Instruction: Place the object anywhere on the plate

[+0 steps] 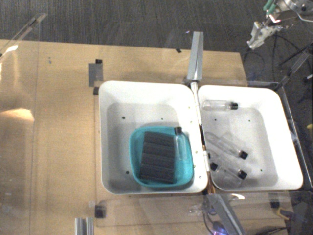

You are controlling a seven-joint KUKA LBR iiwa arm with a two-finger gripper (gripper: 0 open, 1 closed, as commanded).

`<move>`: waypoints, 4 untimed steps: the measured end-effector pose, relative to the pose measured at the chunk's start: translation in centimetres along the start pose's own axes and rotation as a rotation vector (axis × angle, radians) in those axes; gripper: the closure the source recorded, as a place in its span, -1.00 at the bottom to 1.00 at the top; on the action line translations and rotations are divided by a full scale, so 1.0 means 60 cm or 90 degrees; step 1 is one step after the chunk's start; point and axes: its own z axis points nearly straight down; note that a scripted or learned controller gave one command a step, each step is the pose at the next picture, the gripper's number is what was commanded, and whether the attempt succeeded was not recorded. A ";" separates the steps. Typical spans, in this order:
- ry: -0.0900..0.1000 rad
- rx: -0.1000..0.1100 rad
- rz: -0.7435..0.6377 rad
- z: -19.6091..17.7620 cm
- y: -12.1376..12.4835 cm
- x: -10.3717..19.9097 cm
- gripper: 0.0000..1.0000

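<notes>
A clear tube (pixel 182 146) already lay on the teal plate (pixel 137 153) in the left bin (pixel 112 106), long axis front to back, beside a dark ribbed block (pixel 157 156). Three more tubes lay in the right bin (pixel 288 131). The gripper (pixel 258 33) hung far up-right, its grip unreadable
</notes>
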 end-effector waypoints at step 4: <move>0.002 0.002 -0.144 0.440 -0.045 -0.122 1.00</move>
